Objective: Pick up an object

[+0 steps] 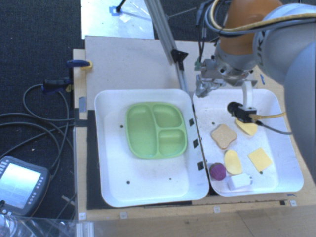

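My gripper [204, 89] hangs over the far left corner of the right bin [276, 100], beside the wall shared with the left bin. In the right bin lie a tan slice of toast [223, 136], a yellow wedge [247, 128], a yellow oval piece [232, 162], a yellow square slice [259, 159], a purple round item [217, 171] and a white block [239, 181]. All of them lie nearer the front than the gripper, apart from it.
A green divided plate [156, 130] lies in the left bin [111, 172]. A black connector with a yellow cable [241, 111] hangs from the arm over the right bin. A slanted metal pole [160, 21] crosses the bench behind the bins.
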Tool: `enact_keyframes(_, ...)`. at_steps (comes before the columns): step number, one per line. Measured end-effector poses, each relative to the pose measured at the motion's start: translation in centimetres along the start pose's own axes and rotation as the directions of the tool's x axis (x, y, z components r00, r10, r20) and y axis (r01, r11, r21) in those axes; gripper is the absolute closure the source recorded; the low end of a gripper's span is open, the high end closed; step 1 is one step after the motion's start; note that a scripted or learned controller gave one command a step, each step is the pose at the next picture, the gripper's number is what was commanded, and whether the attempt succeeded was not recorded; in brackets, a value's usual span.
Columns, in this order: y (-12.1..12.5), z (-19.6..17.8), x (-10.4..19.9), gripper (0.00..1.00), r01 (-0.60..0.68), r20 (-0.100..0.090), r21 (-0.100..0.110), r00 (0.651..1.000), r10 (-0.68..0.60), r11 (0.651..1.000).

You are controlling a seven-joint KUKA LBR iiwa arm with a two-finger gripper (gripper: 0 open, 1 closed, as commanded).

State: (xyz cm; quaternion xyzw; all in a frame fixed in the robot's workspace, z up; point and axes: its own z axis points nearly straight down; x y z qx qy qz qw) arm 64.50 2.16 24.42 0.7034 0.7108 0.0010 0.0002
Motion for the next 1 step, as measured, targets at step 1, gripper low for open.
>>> enact_keyframes(1,2.24,-0.03,5.85,1.00,0.001,-0.001,-0.003,1.000,-0.001,1.000)
